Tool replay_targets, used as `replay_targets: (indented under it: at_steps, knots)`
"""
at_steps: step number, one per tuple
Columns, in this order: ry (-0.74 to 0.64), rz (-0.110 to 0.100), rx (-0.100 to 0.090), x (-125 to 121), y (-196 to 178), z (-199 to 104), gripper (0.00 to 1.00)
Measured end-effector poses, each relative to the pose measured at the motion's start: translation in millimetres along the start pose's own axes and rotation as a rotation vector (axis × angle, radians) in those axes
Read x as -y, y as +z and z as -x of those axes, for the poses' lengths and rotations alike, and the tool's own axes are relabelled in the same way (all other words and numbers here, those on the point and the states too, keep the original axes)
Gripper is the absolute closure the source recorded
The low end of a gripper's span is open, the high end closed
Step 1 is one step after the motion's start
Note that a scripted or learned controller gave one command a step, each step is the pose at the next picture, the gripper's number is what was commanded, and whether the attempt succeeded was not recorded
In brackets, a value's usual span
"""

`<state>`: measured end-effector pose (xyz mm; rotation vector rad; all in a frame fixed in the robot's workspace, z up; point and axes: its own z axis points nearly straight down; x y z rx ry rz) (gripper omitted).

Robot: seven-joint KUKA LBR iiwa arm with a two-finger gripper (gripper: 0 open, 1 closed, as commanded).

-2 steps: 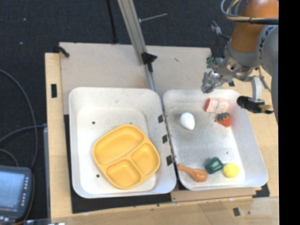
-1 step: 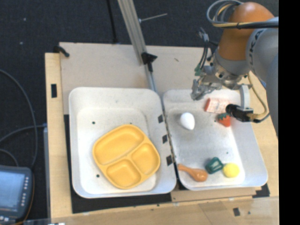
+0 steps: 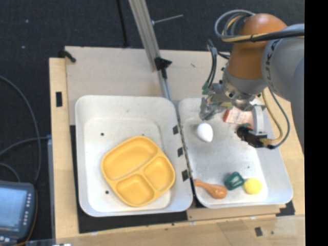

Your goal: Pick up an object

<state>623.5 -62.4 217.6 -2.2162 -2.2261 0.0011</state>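
Two shallow white bins sit side by side on a bench: the left bin (image 3: pixel 92 111) holds a yellow divided tray (image 3: pixel 137 170). The right bin (image 3: pixel 277 178) holds a white egg-shaped object (image 3: pixel 205 132), orange spoon (image 3: pixel 211 188), green block (image 3: pixel 234 180) and yellow ball (image 3: pixel 252 186) near its front edge. The gripper (image 3: pixel 209 106) hangs at the far left of the right bin, just beyond the white object; its grip state cannot be told.

Evenly lit from above, moderately bright. White bins (image 3: pixel 128 106) near overexposure, surface texture mostly washed out. Soft, short shadows under yellow tray (image 3: pixel 137 170) and white egg-shaped object (image 3: pixel 205 132). Mild glare on orange band (image 3: pixel 254 35). Overall softness, low resolution; dark floor (image 3: pixel 51 14) grainy. No marked edge distortion.
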Motion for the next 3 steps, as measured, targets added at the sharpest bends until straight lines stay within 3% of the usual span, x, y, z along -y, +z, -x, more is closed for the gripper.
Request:
replay_targets:
  at_steps: [3]
  knots:
    - [-0.003, 0.0, -0.002, 78, 4, -141, 1.0]
